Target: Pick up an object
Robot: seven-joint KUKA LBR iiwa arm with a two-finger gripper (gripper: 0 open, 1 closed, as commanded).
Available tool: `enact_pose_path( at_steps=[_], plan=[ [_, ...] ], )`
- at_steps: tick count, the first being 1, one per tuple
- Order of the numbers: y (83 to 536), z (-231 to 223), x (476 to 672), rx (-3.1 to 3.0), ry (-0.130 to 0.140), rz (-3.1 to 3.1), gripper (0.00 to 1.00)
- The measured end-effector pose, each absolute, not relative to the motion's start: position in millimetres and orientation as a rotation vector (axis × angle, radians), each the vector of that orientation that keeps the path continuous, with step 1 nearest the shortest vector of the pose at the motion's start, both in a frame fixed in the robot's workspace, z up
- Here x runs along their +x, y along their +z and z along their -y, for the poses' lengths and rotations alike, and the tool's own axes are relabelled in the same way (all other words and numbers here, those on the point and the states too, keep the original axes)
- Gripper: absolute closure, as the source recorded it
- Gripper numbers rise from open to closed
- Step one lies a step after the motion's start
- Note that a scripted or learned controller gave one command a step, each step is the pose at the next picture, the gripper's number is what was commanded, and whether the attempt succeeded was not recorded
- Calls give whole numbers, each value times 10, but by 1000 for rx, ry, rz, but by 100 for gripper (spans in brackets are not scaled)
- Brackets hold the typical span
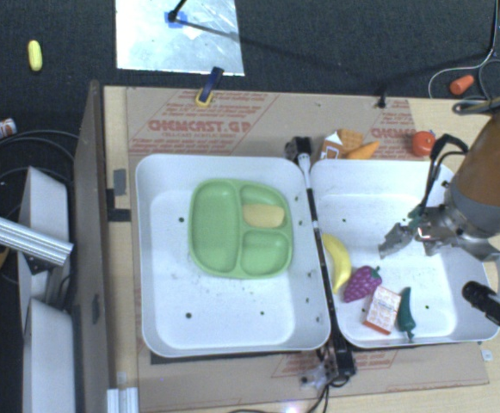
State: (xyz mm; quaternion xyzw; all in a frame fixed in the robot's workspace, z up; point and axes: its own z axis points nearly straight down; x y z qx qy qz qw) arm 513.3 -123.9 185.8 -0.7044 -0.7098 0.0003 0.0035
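The right bin holds the things that could be picked up, all gathered toward its near left part. A yellow banana lies against the bin's left wall, its long axis running roughly from far to near, curving slightly, with the near tip pointing toward the grapes. The purple bunch of grapes sits just beside the banana's near end, touching or almost touching it, its green stem pointing up and to the right. Next to the grapes lies a small white and red packet, tilted, its long axis slanting from upper right to lower left. A dark green pepper lies just right of the packet, long axis near upright in the view, thin end toward the near wall.

The gripper hangs over the middle of the right bin, above and right of the grapes, apart from all of them. Its fingers point left; whether they are open or closed cannot be told, and nothing shows between them.

In the left bin rests a green divided plate with a yellow piece of food in its upper right compartment.
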Motion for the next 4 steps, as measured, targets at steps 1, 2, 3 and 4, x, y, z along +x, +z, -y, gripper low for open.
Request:
enact_pose_path(
  at_steps=[1, 2, 3, 4],
  plan=[
    [855, 893, 5106, -2227, 7, 2229, 0],
    [846, 1529, 4857, -2227, 0, 2217, 0],
    [955, 1490, 4883, -2222, -5, 2225, 100],
    [852, 1103, 6052, -2214, -13, 2241, 100]
  ],
)
